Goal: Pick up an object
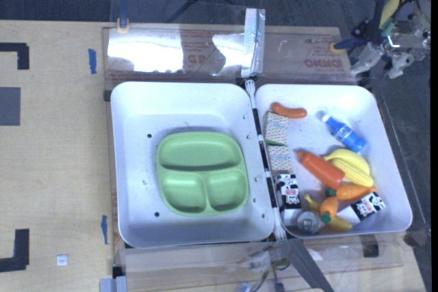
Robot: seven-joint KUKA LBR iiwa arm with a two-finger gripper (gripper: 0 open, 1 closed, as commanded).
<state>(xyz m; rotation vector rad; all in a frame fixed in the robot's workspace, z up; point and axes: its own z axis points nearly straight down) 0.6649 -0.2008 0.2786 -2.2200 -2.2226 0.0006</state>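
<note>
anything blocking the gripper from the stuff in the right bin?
Nothing visible. The gripper sits above the right bin's far right corner, outside its rim. The blue bottle and banana lie uncovered in the bin; the nearer toys are crowded together.

A green divided tray (three compartments) sits in the left bin.
</note>
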